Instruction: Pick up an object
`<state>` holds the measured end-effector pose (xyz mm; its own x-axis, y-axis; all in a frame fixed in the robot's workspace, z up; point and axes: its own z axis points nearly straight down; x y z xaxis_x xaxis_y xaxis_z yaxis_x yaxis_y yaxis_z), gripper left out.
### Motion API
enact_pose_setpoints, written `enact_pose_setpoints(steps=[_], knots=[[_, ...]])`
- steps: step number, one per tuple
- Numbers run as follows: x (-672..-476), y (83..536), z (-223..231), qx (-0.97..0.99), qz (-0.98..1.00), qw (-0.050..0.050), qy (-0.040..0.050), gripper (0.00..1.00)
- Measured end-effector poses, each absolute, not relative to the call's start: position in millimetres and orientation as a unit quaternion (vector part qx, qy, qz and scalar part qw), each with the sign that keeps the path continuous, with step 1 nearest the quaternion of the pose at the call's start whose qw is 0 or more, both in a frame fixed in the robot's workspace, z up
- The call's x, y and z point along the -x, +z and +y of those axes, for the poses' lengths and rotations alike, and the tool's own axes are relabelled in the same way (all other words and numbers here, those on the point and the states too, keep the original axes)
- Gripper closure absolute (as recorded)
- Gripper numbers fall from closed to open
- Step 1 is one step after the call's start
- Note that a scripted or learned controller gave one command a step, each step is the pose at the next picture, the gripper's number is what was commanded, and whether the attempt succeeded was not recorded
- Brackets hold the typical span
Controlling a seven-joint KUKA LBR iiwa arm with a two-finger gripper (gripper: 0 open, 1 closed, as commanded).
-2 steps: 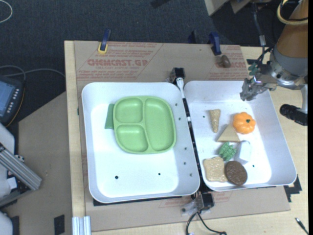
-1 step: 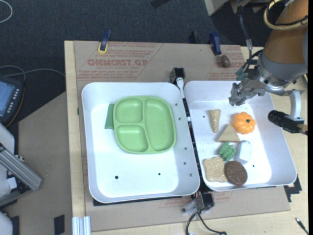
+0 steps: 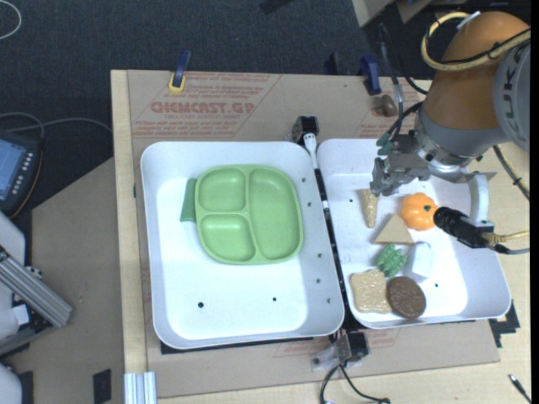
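The arm (image 3: 472, 74) reaches in over the right bin (image 3: 480, 297), and its gripper (image 3: 386, 182) hangs low at the far left part of that bin, close to a thin tan stick (image 3: 369, 207) that lies just below and a little left of it. From this slant I cannot tell how the gripper is set, and nothing shows as held in it. To my reading the step in hand is the approach: the tool is lined up above a target and the grasp itself is not yet made. The likeliest target is the stick, since it lies nearest the tip. Just to the right of the gripper sits a small orange pumpkin (image 3: 417, 211), and below that a tan wedge (image 3: 394, 232); further toward the near side lie a green leafy piece (image 3: 392, 260), a pale cracker (image 3: 368, 291) and a brown disc (image 3: 406, 296) touching it. Well off to the left, in the other bin (image 3: 168, 301), rests a green divided plate (image 3: 249, 214). The next move calls for a short straight descent onto the stick, a closure across its narrow width, and a lift clear of the pumpkin beside it.
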<state>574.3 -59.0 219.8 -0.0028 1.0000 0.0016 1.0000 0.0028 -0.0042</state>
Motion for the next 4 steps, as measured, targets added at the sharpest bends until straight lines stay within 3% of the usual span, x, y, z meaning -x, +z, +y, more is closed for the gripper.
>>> enact_pose_setpoints(steps=[2, 4], knots=[[-518.1, 223, 9, 0.706, -0.708, 0.002, 0.0008, 1.0], [-529.3, 235, 11, 0.707, -0.707, -0.001, -0.0008, 1.0]])
